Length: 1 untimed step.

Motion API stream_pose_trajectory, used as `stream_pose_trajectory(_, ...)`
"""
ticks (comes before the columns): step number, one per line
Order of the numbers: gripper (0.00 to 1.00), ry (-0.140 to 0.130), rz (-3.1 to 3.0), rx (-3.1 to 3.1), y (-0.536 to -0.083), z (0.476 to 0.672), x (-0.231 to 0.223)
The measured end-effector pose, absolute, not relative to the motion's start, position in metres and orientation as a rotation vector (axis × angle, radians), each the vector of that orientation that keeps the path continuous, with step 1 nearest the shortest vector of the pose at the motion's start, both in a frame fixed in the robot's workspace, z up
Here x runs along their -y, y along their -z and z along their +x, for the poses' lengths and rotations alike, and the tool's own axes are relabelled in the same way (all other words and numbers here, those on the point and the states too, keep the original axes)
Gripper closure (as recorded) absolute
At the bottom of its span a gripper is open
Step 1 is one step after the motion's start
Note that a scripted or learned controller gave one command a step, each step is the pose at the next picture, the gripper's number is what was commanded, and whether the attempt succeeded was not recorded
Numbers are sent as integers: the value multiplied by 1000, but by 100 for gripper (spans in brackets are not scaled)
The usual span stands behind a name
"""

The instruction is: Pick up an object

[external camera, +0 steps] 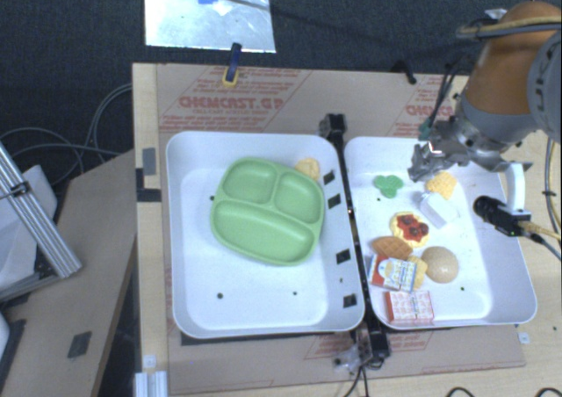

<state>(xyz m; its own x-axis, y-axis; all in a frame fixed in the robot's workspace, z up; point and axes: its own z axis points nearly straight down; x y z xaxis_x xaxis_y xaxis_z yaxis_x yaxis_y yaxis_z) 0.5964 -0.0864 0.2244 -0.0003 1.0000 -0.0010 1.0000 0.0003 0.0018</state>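
My gripper (428, 161) hangs over the back of the right bin (514, 294), just left of a yellow corn-like piece (442, 184) and right of a small green toy (387, 183). Below them lie a white block (434, 210), a small pizza slice with red topping (409, 227), a brown bread roll (392, 247), a tan round bun (440, 263) and two red-and-white packets (409, 306). I see nothing between the fingers. The left bin (198, 299) holds a green divided plate (267, 210) with a yellow piece (308, 168) behind it.
A black divider with clips (344, 211) runs between the bins. A black cylinder part of the arm (497, 215) juts over the right bin's right side. A foil sheet (209, 0) lies at the back, and cables trail to the left.
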Motion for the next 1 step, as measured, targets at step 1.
stream_pose_trajectory(1, 100, -1, 2216, -2225, -216, 600, 78)
